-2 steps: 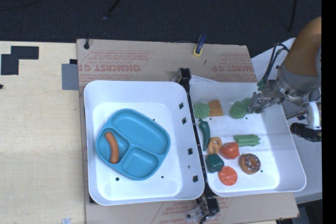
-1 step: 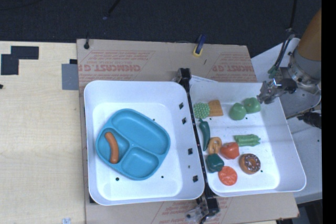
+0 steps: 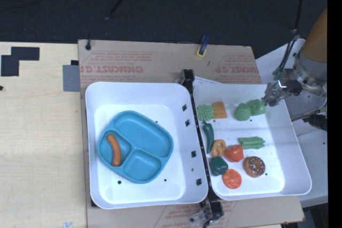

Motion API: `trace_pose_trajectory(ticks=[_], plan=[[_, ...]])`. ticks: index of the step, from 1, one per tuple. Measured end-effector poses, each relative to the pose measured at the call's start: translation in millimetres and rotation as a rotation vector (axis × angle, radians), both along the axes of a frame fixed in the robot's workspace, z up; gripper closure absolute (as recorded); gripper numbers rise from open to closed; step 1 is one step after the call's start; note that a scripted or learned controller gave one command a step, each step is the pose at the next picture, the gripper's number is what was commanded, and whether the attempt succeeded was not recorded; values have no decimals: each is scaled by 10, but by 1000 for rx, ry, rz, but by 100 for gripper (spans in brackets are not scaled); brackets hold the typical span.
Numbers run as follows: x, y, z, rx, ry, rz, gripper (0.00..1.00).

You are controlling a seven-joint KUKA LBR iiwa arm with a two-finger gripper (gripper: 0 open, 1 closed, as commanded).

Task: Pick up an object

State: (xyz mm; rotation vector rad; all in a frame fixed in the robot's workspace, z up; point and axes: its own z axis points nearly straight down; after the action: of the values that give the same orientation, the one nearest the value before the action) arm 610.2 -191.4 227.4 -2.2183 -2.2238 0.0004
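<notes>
- At the right bin's far right edge, the gripper is seen hovering low, just beside a light green lumpy toy.
- Whether the fingers are released or clenched cannot be told; they are too small and dark against the rim.
- Nothing is shown to be gripped: the green toy is seen lying on the bin floor, next to the gripper tip.
- Further left along the far side, a green ridged piece and an orange waffle-like square are found touching.
- Down the middle, a dark green pepper, a small tan ring, a red piece and a green bean-like piece are spread out.
- Near the front, a dark teal piece, an orange-red round and a chocolate doughnut are laid close together.
- In the left bin, a blue divided plate is set, with a hot dog resting in its left compartment.
</notes>
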Motion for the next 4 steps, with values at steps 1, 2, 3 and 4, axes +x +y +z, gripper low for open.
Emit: trace_pose_trajectory(ticks=[1,2,3,4], plan=[[-171,536,-103,2,4,0,100],[-388,962,-154,2,5,-1,100],[-641,1456,-54,3,4,1,100],[-718,1860,82,1,2,1,100]])
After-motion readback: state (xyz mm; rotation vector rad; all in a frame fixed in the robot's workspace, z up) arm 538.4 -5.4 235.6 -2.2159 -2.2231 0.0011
